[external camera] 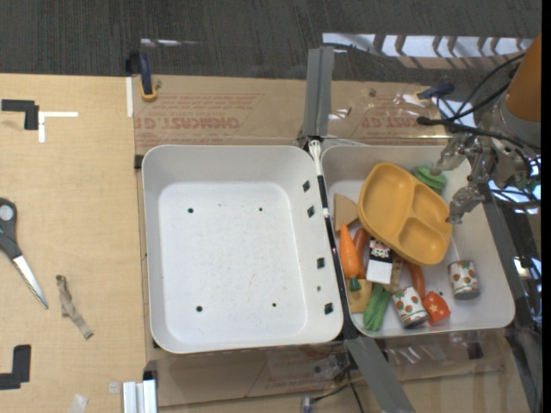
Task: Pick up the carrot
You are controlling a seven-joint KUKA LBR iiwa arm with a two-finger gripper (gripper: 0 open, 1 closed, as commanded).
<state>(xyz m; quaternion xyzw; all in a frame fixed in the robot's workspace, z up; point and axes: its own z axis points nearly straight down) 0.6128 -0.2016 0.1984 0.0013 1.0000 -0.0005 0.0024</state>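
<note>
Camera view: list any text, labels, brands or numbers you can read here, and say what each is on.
Red print on the cardboard behind the bins: mirrored, reads roughly "GRIMAZI"; uncertain.
Black-and-white packet beside the carrot: red mark, too blurred to read.
Two small cans: pictures, no legible words.

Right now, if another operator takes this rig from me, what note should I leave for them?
Gripper: fingers open, holding nothing, above the right bin by the right edge of the yellow divided plate.
Carrot: lies in the right bin near its left wall, just left of the plate, among other toy food and two small cans.
Done: nothing picked up yet.
Left: move over the carrot, descend, grasp, lift.
</note>
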